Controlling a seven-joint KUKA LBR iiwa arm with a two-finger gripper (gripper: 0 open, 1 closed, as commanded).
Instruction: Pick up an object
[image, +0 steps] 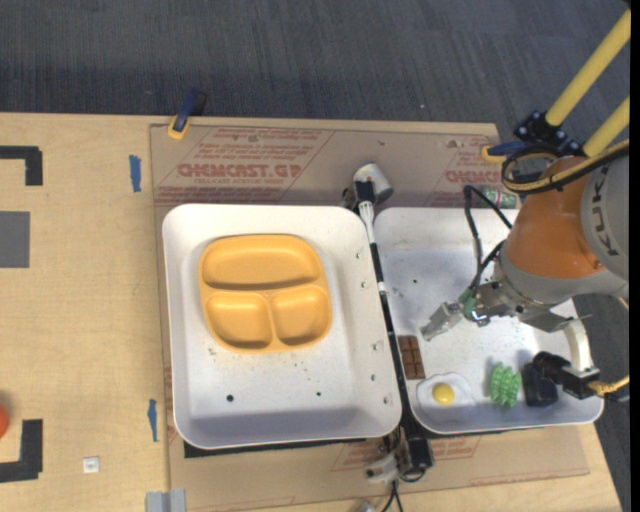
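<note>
In the right bin (430, 250) my gripper (440, 320) hangs low over the bin's middle, pointing left, with the grey and orange arm behind it to the right. I see nothing held in it. A toy fried egg (441, 390) lies near the bin's front wall, below the gripper. A green leafy toy (503, 384) lies just right of the egg. A small brown chocolate piece (410, 352) rests against the left wall, down and left of the gripper.
The left bin (190, 300) holds a yellow divided plate (266, 290) in its upper middle. A ridge where the two bins meet runs close to the chocolate piece. Cardboard lies under both bins.
</note>
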